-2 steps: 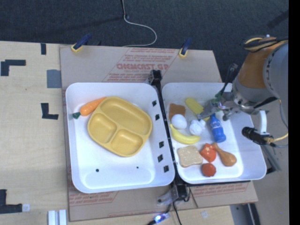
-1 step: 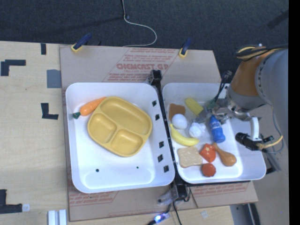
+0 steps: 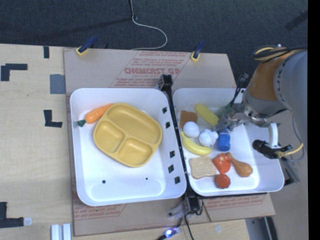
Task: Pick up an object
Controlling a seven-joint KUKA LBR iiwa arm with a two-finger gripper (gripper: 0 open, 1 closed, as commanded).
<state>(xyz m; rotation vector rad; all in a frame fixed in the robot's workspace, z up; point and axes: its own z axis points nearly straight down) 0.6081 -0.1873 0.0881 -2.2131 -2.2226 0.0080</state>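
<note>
Two white bins; landmark is the yellow three-compartment plastic tray (image 3: 128, 134) in the left bin, orange toy carrot (image 3: 96, 113) touching its upper-left rim. Well right of tray, in the right bin (image 3: 265, 184): toy foods, blue rounded object (image 3: 223, 142). Gripper (image 3: 226, 122) sits just above it. Judgement: descend straight, centred, avoiding white ball (image 3: 190, 129). Grip state: cannot tell.
</note>
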